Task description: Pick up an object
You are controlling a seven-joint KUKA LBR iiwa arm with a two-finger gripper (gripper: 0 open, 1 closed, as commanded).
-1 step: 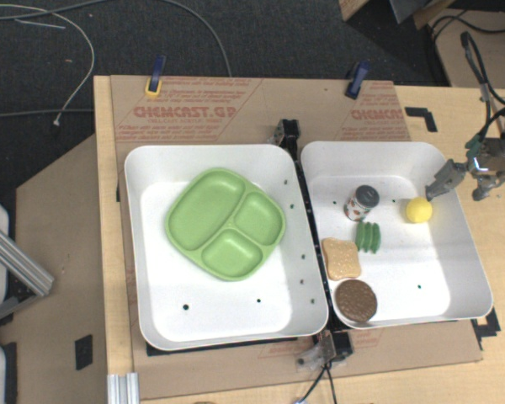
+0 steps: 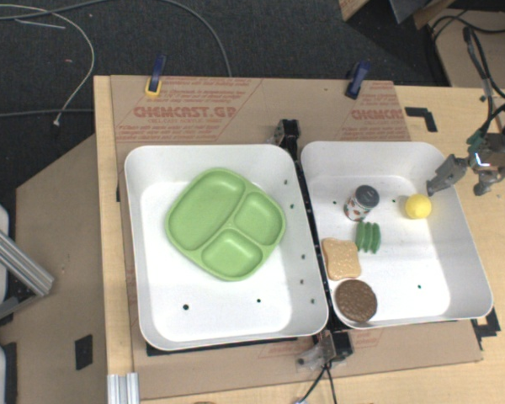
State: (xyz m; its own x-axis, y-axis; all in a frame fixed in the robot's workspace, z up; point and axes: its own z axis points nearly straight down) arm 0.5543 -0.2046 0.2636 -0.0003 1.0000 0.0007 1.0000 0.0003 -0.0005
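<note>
The right bin [image 2: 454, 284] holds a small can with a grey lid [image 2: 362, 202], a yellow ball [image 2: 417, 206], a green ridged piece [image 2: 369, 236], a slice of toast [image 2: 342, 258] and a round brown patty [image 2: 355, 300]. My gripper [image 2: 464, 178] hovers over the right bin's far right rim, up and to the right of the yellow ball. Its two fingers are spread open with nothing between them. One grey finger [image 2: 443, 176] points down-left toward the ball.
A green divided plate [image 2: 225, 223] lies in the middle of the left bin [image 2: 151, 293]. Clips hold the cardboard backing at the bench's far edge. Cables run along the right side near the arm.
</note>
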